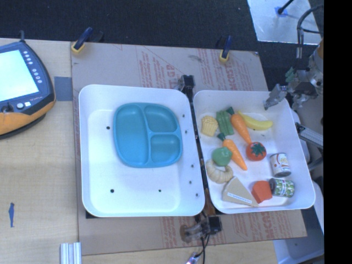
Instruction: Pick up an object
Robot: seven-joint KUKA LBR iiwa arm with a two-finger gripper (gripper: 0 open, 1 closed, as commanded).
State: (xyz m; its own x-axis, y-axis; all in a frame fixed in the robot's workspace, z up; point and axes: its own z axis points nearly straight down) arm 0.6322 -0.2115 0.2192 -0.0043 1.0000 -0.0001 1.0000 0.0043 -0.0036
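- Gripper [276,97] hovers at the right bin's [306,164] far right corner; whether it is clenched or released I cannot tell.
- Nearest candidate: toy banana [257,123], near the far edge. Likely light, stiff, slick plastic.
- Suggest pinching across its middle.

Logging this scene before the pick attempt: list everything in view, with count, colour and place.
bins: 2, white, side by side on the bench
divided plate: 1, light blue, left bin
corn cob: 1, yellow, right bin, far left
green vegetable: 1, dark green, beside the corn
carrots: 2, orange, right bin middle
banana: 1, yellow, right bin, far side
tomato: 1, red, right bin middle
round green item: 1, green, right bin
cans: 2, right bin, right side
cheese wedge: 1, pale yellow, near edge
orange block: 1, beside the lower can
clamps: 2, blue and yellow, far board edge
pendant: 1, orange, bench left
tool: 1, grey, over right bin's far right corner
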